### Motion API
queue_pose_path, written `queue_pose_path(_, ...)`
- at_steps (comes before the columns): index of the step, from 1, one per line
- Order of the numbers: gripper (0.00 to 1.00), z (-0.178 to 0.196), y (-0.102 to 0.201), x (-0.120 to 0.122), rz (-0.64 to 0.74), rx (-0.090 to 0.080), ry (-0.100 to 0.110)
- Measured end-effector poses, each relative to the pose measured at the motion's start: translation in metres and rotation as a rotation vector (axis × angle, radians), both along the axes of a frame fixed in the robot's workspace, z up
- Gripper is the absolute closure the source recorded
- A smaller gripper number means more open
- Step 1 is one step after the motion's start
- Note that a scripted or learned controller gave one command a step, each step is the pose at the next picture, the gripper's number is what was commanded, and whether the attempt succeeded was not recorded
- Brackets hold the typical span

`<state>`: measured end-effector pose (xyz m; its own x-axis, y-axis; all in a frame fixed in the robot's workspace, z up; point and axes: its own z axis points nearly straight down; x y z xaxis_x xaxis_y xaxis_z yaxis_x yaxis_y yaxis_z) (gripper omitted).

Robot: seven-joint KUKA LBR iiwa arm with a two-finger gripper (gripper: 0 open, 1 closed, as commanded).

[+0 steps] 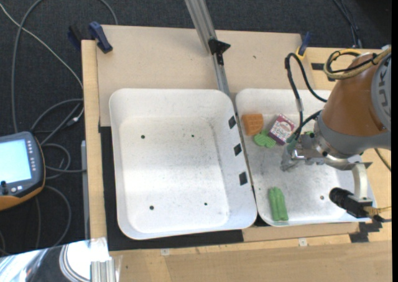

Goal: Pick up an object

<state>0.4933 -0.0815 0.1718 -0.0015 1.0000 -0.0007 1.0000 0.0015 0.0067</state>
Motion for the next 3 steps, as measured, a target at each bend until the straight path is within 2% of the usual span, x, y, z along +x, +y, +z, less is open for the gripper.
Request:
queue_pose_path(1,1.0,0.049,-0.002,0.011,0.001,0.0,0.0)
queue_pose_path(2,1.0,0.063,-0.001,0.011,0.0,0.001,0.004)
queue_pose_path(3,1.0,0.073,0.054,0.019,0.006,0.003,0.005)
